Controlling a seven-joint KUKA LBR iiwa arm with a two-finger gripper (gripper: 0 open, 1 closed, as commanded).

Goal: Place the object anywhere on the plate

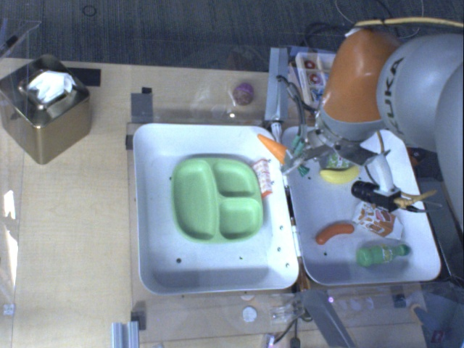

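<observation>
A green divided plate point(216, 198) lies in the middle of the left bin point(156, 252). An orange carrot point(272, 147) rests at that bin's far right corner, just beyond the plate. A small red-and-white packet point(262, 177) lies against the plate's right rim. My gripper point(296, 159) hangs low over the wall between the two bins, just right of the carrot and the packet. The wrist hides what is under it.
The right bin point(428, 263) holds a yellow banana point(338, 175), a red sausage point(334, 232), a green bottle point(381, 254) and a printed snack packet point(377, 220). A brass-coloured box point(48, 114) stands on the bench at far left. A small purple ball point(244, 92) lies behind the bins.
</observation>
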